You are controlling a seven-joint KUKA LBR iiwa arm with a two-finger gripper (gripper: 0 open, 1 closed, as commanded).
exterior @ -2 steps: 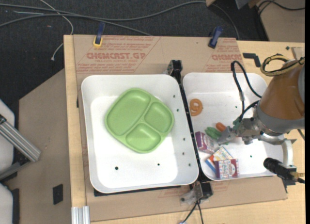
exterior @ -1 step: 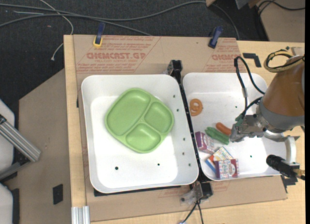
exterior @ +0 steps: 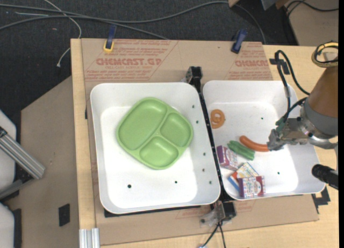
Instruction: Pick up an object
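The right bin (exterior: 269, 99) holds several small items. An orange carrot-shaped piece (exterior: 251, 143) lies in its middle, with a green pod-like piece (exterior: 239, 150) touching it just below. A purple box (exterior: 228, 158) and a pink and white carton (exterior: 249, 183) sit toward the front, and a small orange ring (exterior: 216, 117) lies near the left wall. My gripper (exterior: 276, 140) is low in this bin, right at the carrot piece's right end. The grey wrist and orange band rise behind it at the right.
In the left bin (exterior: 107, 188) lies a green three-compartment plate (exterior: 155, 132). A black divider clamp (exterior: 194, 74) sits between the bins at the back. Cables run along the right bin's far right corner (exterior: 284, 70).
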